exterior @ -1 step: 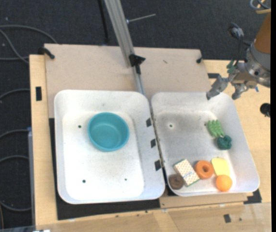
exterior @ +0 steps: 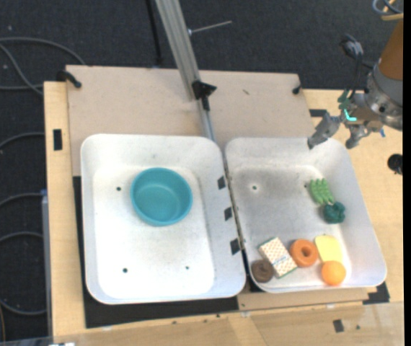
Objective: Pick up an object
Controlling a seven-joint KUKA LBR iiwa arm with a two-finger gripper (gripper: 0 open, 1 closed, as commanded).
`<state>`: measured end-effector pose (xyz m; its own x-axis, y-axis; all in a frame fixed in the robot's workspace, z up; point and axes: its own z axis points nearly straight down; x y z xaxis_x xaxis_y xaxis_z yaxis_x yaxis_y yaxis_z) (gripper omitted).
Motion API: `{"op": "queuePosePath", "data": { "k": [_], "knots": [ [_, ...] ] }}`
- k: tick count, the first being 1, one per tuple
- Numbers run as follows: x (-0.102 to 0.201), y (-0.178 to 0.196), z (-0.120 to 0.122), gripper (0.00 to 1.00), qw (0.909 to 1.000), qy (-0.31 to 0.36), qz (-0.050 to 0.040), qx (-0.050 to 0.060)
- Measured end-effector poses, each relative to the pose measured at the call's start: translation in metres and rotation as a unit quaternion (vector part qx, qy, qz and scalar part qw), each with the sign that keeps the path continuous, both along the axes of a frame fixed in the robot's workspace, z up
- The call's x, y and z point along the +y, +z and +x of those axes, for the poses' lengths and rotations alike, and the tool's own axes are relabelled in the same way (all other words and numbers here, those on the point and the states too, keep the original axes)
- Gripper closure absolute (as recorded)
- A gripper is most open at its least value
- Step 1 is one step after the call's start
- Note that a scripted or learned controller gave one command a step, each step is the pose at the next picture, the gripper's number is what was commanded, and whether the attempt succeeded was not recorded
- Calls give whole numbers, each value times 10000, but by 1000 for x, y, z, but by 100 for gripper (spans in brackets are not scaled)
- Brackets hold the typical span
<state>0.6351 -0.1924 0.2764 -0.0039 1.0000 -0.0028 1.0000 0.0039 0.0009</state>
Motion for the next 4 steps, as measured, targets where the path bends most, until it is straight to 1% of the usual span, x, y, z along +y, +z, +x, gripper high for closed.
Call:
{"op": "queuePosePath", "data": {
  "k": [1, 3, 4],
  "knots": [
    [-11, -49, 2, 0, 10000, -24, -2, 17],
    [-33, -145, -2, 0, 10000, -28, -1, 21],
    [-34, -130, 0, 100, 10000, -22, -12, -19]
  ]
}}
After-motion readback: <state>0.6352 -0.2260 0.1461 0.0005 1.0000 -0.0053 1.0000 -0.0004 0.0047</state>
